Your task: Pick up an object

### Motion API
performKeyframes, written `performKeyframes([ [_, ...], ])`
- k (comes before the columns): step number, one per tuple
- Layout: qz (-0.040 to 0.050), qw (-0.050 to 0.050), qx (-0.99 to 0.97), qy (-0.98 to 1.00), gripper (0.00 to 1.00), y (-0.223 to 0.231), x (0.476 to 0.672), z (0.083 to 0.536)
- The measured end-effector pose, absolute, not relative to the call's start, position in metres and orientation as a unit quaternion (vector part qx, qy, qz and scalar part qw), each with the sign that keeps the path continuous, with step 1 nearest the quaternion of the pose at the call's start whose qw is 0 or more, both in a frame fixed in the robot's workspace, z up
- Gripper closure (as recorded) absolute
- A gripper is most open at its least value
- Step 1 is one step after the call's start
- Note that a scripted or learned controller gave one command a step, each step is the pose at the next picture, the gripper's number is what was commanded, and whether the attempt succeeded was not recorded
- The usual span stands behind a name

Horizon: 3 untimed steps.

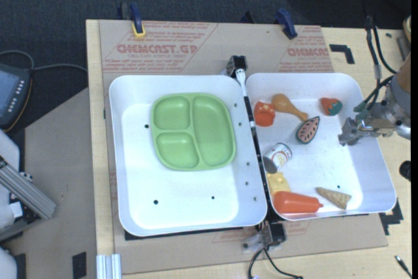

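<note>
The right bin holds several toy foods. A red-orange pepper and a tan drumstick lie at its far left. A red strawberry sits near the far right. In the middle are a watermelon slice and a small tin can. A yellow piece, an orange carrot and a tan wedge lie along the near side. My gripper hangs over the bin's right part, right of the watermelon slice, with nothing seen in it.
The left bin holds a green divided plate. A black rail runs between the bins. Blue clamps sit at the board's far edge. Cables hang by the arm at the right.
</note>
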<state>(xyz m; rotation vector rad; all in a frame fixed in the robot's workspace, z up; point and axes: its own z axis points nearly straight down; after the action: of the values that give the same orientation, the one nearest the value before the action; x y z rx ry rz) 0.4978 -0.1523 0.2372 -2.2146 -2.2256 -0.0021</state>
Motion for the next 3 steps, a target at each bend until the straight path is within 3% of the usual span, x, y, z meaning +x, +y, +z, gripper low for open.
performKeyframes([
  [2,0.0003,0.002,-0.705,-0.709,1.0,-0.045,0.481,0.22],
  [3,-0.0003,0.0,-0.706,-0.708,1.0,-0.03,0.478,0.226],
])
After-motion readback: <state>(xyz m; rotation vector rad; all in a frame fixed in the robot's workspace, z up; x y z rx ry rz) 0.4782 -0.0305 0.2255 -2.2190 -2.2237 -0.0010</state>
